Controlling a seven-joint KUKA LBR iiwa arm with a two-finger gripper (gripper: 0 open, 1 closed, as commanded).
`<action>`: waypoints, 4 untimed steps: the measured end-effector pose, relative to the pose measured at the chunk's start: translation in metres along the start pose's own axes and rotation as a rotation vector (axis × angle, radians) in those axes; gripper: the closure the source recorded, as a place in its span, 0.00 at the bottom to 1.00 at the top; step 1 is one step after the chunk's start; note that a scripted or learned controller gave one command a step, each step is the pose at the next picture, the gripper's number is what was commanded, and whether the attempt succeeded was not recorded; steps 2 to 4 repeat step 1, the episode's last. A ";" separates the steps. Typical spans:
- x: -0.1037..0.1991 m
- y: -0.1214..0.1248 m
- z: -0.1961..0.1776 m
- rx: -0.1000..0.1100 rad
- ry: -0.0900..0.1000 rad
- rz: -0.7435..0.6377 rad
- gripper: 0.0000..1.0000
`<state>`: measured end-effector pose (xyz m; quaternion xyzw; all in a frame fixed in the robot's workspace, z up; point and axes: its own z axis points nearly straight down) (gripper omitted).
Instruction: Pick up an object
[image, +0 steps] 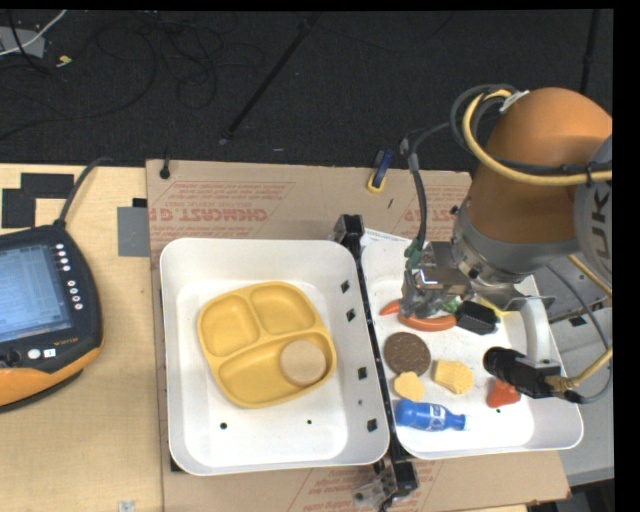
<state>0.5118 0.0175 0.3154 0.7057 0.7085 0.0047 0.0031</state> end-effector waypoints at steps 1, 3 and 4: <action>0.035 -0.035 -0.110 0.003 0.001 -0.002 1.00; 0.035 -0.035 -0.110 0.003 0.001 -0.002 1.00; 0.035 -0.035 -0.110 0.003 0.001 -0.002 1.00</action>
